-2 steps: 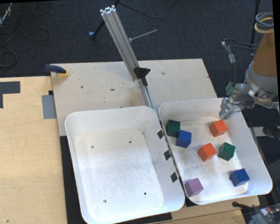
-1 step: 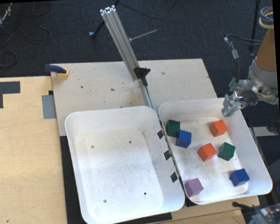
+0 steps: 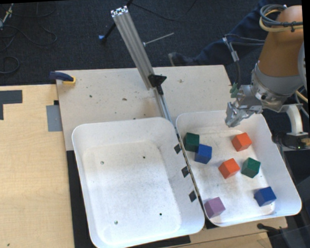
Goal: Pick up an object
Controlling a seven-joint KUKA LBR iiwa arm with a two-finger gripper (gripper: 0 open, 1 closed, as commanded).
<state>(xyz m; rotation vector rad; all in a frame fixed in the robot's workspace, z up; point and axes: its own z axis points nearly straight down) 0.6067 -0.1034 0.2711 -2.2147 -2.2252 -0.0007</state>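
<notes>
Several small cubes lie in the right bin [image 3: 287, 193]: a dark green cube [image 3: 191, 141] touching a blue cube [image 3: 203, 153], an orange cube [image 3: 241, 141], a second orange cube [image 3: 229, 167] beside a green cube [image 3: 250, 167], another blue cube [image 3: 265, 196] and a purple cube [image 3: 214, 207]. My gripper [image 3: 234, 118] hangs over the bin's far edge, above and a little left of the upper orange cube, apart from every cube. Nothing shows between its fingers.
The left bin [image 3: 92, 136] lies beside the right one, with black clips along the shared wall. A slanted aluminium rail [image 3: 135, 48] rises behind the bins. A blue-and-yellow clamp [image 3: 63, 77] sits at the bench's far left corner.
</notes>
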